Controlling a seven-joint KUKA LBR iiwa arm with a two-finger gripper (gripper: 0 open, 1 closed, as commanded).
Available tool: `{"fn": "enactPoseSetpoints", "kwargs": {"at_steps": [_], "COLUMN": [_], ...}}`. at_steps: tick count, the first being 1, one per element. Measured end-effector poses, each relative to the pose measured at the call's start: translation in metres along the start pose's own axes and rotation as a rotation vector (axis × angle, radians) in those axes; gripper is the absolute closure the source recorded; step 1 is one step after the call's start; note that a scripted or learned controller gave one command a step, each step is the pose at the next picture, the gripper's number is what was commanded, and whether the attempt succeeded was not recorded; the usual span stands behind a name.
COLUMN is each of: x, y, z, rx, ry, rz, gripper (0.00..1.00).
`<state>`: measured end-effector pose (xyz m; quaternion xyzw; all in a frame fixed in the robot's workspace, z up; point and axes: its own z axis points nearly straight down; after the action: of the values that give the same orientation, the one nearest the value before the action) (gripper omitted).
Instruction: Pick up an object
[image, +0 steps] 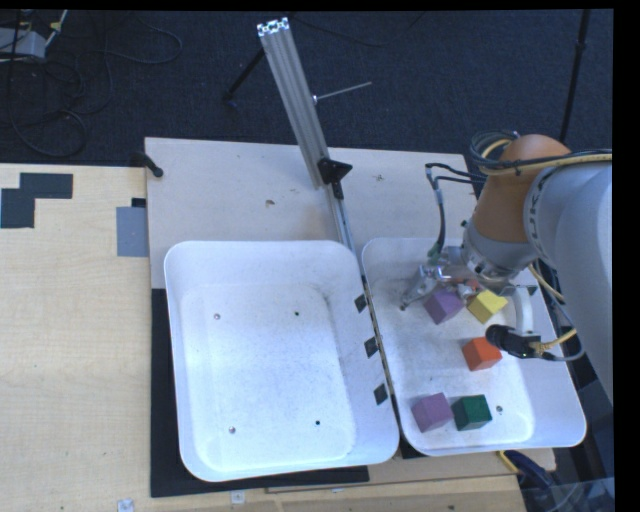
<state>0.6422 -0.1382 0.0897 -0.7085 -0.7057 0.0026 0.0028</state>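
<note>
Dark carpet and loose cables frame your bench, where two shallow white bins sit side by side; the right bin (560, 425) holds all the blocks, the left bin (180, 270) lies at its nine o'clock. Your likeliest target is the purple block (443, 305) near the right bin's upper middle, tilted with one corner raised. It sits right under the gripper (437, 285), at about five o'clock from the metal fingertips and seemingly touching them. You cannot tell from this slant whether the jaws are apart or closed, or whether the block is between them, so don't count it as held. A yellow block (488, 305) lies just beside the purple one at three o'clock, close enough to get nudged. Further out, an orange block (481, 353) sits at five o'clock, and a second purple block (432, 411) and a green block (471, 412) rest side by side near the front rim at six o'clock. The arm's orange band (510, 200) hangs over at one o'clock.
</note>
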Motion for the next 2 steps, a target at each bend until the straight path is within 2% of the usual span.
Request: {"fn": "enactPoseSetpoints", "kwargs": {"at_steps": [1, 2], "x": [0.005, -0.039], "y": [-0.007, -0.005], "z": [-0.001, -0.077], "rx": [-0.005, -0.013], "ry": [-0.001, -0.004], "rz": [-0.001, -0.001], "gripper": [0.0, 0.0]}}
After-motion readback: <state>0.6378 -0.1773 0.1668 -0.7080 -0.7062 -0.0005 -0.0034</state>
